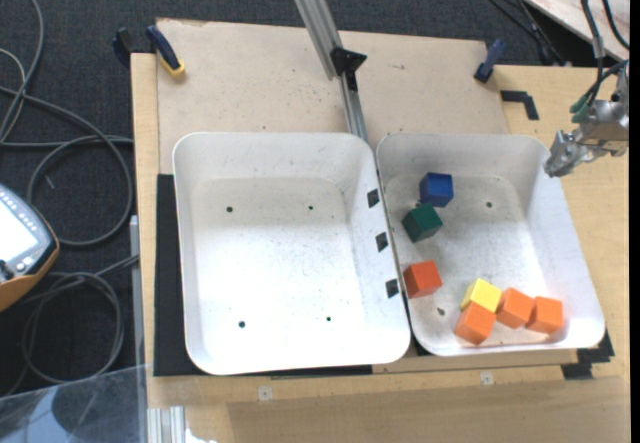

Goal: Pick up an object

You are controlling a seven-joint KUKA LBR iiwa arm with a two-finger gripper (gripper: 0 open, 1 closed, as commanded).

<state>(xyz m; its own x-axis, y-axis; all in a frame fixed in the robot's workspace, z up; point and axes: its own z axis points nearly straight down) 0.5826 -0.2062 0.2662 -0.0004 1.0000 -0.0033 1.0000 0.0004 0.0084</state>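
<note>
The right bin (560, 241) holds several small cubes. A blue cube (436, 188) and a dark green cube (422, 222) lie near its back left. An orange-red cube (423, 279) sits by the left wall. At the front right, a yellow cube (483, 295) touches three orange cubes (475, 323), (516, 308), (546, 315). My gripper (560, 159) hangs over the right bin's back right rim, well away from every cube, with nothing visibly in it.
The left bin (200, 231) stands beside the right one, with black clips along the shared wall. A slanted metal rail (320, 11) runs down to the bins' junction. Clamps sit at the board's back corners. Cables lie on the floor to the left.
</note>
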